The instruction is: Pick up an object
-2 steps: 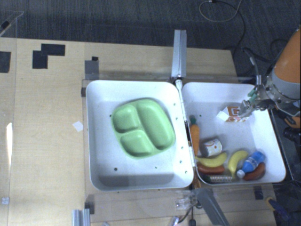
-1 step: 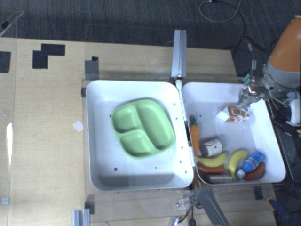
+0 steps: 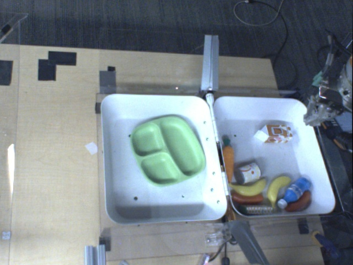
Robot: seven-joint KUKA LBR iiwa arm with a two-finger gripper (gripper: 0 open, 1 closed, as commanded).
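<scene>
While my hand (image 3: 320, 110), grip state unclear, hovers at the right white bin's (image 3: 322, 164) rim, the small orange-and-white carton (image 3: 277, 133), print unreadable, lies pointing left-right.

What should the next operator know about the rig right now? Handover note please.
Gripper: at the right bin's far right corner, above the rim; nothing seen in it.
Right bin: small carton near the back; carrot, can, two bananas, blue bottle and a reddish item crowded along the front.
Left bin: green divided tray.
Done: nothing picked.
Left: the pick itself; the carton stands clear of the rest.
</scene>
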